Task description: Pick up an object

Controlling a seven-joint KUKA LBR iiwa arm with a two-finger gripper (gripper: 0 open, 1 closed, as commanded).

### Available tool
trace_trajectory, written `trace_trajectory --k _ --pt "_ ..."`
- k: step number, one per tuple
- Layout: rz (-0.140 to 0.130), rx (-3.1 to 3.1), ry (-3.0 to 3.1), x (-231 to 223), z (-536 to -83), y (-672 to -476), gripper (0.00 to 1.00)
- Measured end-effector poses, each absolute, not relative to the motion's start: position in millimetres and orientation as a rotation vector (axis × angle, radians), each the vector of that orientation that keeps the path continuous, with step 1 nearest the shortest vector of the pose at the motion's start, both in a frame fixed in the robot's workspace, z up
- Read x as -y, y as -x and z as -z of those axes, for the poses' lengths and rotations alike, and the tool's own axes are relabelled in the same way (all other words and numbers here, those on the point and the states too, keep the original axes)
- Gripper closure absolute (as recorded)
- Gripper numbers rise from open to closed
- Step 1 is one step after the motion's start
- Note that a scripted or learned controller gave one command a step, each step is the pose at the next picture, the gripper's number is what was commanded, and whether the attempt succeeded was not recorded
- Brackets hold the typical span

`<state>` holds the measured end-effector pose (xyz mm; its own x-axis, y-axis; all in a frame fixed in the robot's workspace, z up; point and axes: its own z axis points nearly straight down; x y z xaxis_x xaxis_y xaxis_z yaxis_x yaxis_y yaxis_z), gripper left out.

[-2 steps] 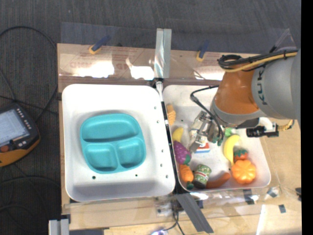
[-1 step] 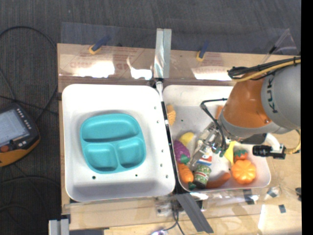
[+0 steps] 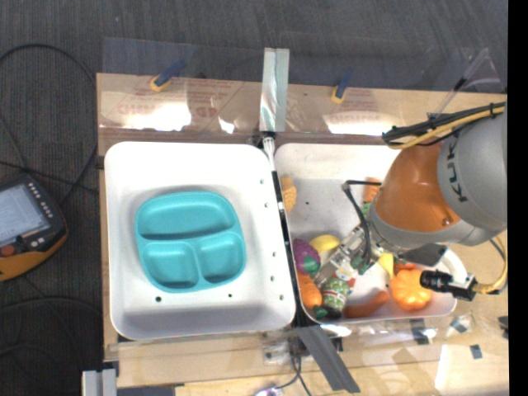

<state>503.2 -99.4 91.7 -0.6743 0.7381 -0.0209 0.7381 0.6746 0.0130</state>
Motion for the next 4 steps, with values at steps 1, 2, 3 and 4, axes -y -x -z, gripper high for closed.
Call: trace_trajectory --k 1,2,3,4 --pt "-0.013 -2.700 -1.565 103.7 -91.2 -490.9 0.00" --pt "-0.008 -2.692 -1.595 103.4 -90.6 -494.1 0.00" --pt "-0.013 -2.557 -1.800 102.6 -90.5 -489.3 0.00" --pt "-0.014 -2.556 -1.799 102.6 -100.0 -490.0 1.00"
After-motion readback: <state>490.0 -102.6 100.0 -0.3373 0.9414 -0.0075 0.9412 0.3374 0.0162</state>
